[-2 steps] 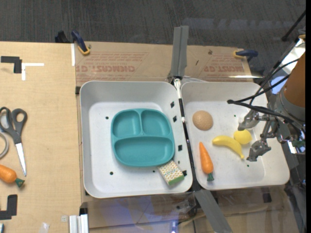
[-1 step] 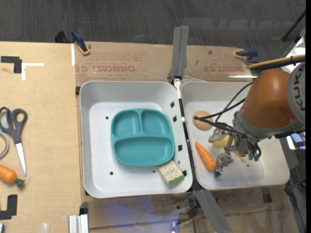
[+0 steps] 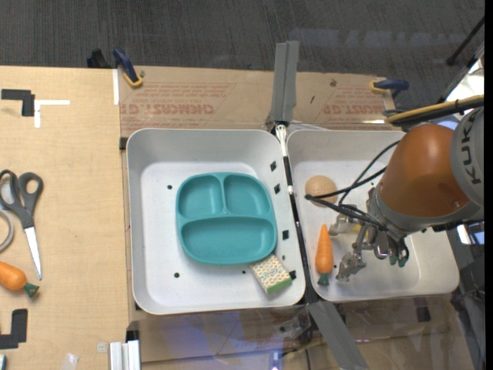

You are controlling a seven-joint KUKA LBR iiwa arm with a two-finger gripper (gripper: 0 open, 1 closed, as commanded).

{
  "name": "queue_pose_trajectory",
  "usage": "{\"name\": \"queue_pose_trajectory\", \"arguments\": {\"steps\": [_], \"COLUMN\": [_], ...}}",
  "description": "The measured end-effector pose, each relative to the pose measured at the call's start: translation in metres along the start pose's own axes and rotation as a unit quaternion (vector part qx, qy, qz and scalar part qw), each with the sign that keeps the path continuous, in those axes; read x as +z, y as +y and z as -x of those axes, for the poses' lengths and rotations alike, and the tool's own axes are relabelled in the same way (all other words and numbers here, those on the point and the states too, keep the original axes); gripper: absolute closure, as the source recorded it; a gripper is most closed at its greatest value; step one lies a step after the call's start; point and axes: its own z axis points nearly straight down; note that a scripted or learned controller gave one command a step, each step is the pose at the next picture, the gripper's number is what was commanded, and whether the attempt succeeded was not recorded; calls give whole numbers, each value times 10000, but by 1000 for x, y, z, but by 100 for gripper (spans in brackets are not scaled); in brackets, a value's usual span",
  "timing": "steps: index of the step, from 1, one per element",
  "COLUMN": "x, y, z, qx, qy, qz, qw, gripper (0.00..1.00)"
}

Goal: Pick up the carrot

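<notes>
An orange carrot (image 3: 323, 253) with a green stub lies lengthwise in the right bin (image 3: 431, 280), close to its left wall. My gripper (image 3: 350, 266) hangs low over the bin floor just right of the carrot, a short gap away from it. Above the gripper sit the grey arm and its orange band (image 3: 424, 172), which hide part of the bin's middle. The carrot is not held.
A tan egg-shaped item (image 3: 320, 186) lies behind the carrot. The left bin (image 3: 146, 230) holds a teal divided plate (image 3: 226, 217) and a patterned sponge (image 3: 272, 274). On the bench at left lie scissors (image 3: 23, 206) and a second carrot (image 3: 11, 277).
</notes>
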Motion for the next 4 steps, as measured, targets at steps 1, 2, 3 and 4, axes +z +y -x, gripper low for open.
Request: {"name": "queue_pose_trajectory", "arguments": {"steps": [1, 2, 3, 4], "x": [1, 1, -1, -1], "y": [0, -13, 2, 5], "z": [-4, -5, 36, 61], "qx": [513, 2760, 1938, 2504], "qy": [3, 4, -11, -13], "qz": [2, -3, -3, -1], "qw": [9987, 9612, 9810, 9681], "gripper": [0, 0, 0, 0]}}
